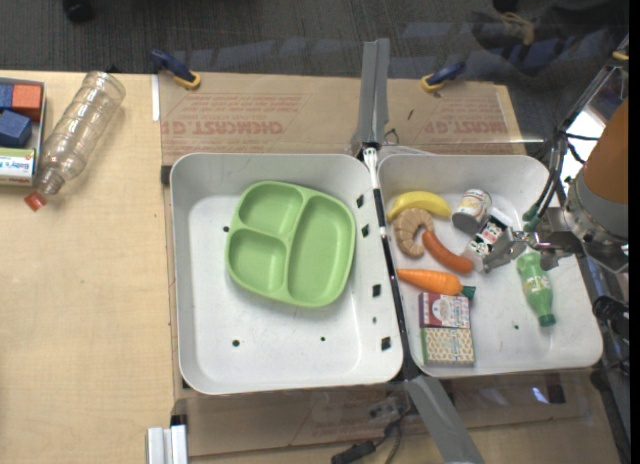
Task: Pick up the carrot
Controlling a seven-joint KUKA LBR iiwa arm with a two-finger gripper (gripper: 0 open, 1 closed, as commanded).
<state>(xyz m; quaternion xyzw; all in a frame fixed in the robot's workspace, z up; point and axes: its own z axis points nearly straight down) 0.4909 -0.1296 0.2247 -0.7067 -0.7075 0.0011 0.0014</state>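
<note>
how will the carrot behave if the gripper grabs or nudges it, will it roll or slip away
The carrot looks like a smooth, stiff toy, so it probably won't flex. Its round, tapered body may roll or pivot if nudged, and could slip from the fingers. It lies close above the small box, which might block rolling that way.

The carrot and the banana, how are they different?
The carrot is orange and straight; the banana is yellow and curved. The carrot has a green tip; the banana has none. The banana lies nearer the right bin's far wall. Both lie flat in it.
</note>
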